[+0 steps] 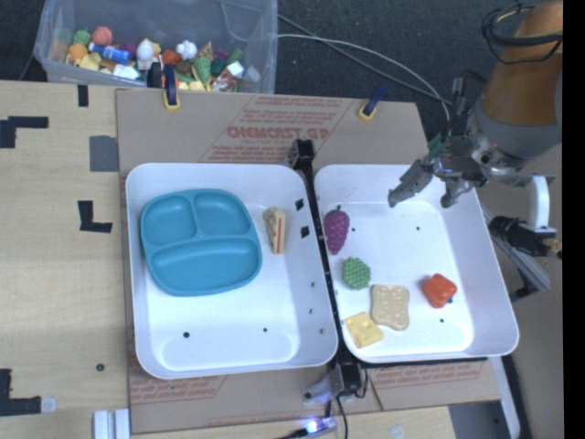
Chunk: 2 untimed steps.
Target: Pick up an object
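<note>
Toys lie loose in the right bin (475, 273), any of them a candidate for picking: a purple grape bunch (336, 229) near the bin's left wall, a green bumpy piece (356, 272) just below it, a tan bread slice (391, 306) and a yellow cheese wedge (363, 329) toward the near edge, and a red pepper (440, 289) further right, apart from the others. The gripper (426, 193) hangs above the far right part of this bin, its two dark fingers spread apart with nothing between them, well clear of every toy. The left bin (164, 337) holds a blue divided plate (199, 240) with a small sandwich piece (275, 230) just beside it. Beyond the bins stands a clear tub (247, 26) of mixed toys.
</note>
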### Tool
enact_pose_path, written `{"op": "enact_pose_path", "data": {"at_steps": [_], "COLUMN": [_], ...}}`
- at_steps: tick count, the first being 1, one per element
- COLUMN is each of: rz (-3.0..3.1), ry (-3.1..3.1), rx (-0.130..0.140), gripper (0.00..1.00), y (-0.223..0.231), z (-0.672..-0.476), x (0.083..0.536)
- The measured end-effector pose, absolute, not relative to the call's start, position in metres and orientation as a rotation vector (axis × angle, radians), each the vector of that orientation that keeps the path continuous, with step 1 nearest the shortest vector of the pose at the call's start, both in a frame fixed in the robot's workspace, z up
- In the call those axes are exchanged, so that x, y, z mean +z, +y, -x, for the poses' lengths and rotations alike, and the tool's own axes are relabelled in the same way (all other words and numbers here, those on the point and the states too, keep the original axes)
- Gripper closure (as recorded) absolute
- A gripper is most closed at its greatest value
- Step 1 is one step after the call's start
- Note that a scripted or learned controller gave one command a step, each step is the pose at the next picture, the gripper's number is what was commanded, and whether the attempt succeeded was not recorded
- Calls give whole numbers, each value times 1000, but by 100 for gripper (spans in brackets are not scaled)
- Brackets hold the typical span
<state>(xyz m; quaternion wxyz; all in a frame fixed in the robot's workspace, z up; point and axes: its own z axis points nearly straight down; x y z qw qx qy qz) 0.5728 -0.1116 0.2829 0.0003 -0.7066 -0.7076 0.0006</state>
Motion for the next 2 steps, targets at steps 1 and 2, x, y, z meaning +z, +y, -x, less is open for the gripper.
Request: {"op": "enact_pose_path", "data": {"at_steps": [1, 2], "rz": [2217, 2218], "ry": [-2224, -2218], "rx": [3, 6], "gripper": [100, 100], "y": [-111, -116], "z": [-573, -587], "x": [292, 86]}}
